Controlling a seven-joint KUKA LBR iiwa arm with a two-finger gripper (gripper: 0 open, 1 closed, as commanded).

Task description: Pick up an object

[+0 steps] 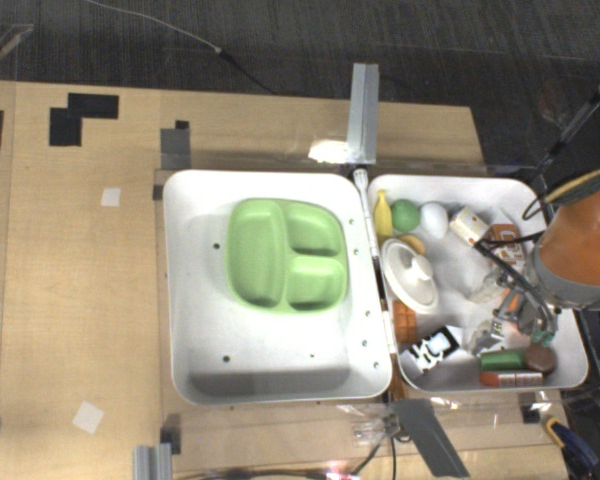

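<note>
Wooden bench (70, 298), cluttered right bin (570, 373)

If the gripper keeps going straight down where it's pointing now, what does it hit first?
Most likely the red and green marker-like pieces lying at the near end of the right bin, just under the gripper. Depth is hard to judge from this slanted view, so this is uncertain.

Two shallow white bins sit side by side on the bench; the left bin (195, 353) holds a green divided tray (285, 254); the right bin (570, 368) is crowded with small things, among them a yellow banana (382, 214), a green ball (406, 214), a white lidded bowl (410, 274) and a red-and-green marker (515, 360). The arm's orange band (585, 248) shows at the right edge, and the gripper (517, 313) reaches down among the clutter in the right bin.
</note>
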